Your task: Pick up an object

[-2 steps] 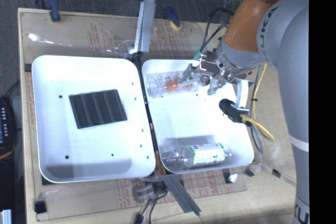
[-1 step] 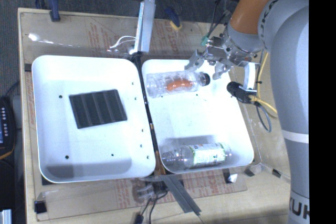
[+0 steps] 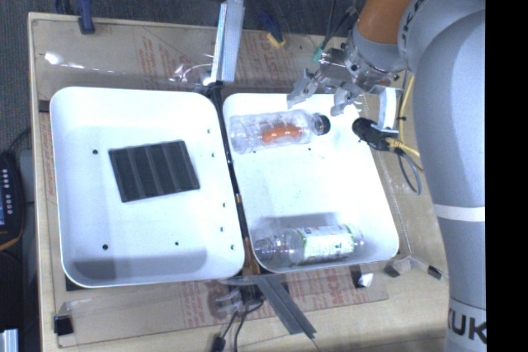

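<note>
From the camera view above the tabletop (image 3: 49, 45), two shallow white bins sit side by side. The left bin (image 3: 74, 119) holds a dark ribbed rectangular pad (image 3: 154, 170), lying flat and slightly turned. The right bin (image 3: 381, 202) holds two clear plastic bottles, well apart from each other. The upper bottle (image 3: 276, 131) lies on its side near the bin's far edge; it is transparent, with an orange patch showing at its middle and a dark cap pointing toward the arm. The lower bottle (image 3: 309, 244) lies on its side along the near wall, also clear, wrapped in a pale label with green on it.

The grey arm with its orange band reaches in from the right, and the gripper (image 3: 322, 102) hangs over the far right corner of the right bin, just above the capped end of the upper bottle. Its two fingers (image 3: 299, 94) are spread apart, with nothing between them. Blue clamps (image 3: 84, 12) grip the tabletop's far edge.
</note>
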{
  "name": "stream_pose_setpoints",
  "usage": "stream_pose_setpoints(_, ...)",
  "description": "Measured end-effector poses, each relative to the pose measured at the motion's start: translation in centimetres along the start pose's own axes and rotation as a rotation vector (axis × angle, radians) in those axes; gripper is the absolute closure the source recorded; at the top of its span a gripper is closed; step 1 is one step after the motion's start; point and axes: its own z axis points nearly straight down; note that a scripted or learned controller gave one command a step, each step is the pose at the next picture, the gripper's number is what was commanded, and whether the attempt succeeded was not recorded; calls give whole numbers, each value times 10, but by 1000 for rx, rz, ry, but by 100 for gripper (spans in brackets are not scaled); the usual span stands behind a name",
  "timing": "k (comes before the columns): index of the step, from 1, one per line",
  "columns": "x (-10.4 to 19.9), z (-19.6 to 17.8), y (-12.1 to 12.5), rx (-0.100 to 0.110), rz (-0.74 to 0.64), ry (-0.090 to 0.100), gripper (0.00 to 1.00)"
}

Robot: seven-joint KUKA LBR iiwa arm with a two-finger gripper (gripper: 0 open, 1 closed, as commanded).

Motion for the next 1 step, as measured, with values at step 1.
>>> stream_pose_setpoints(1,-9,-61,-36,0,32,0,0)
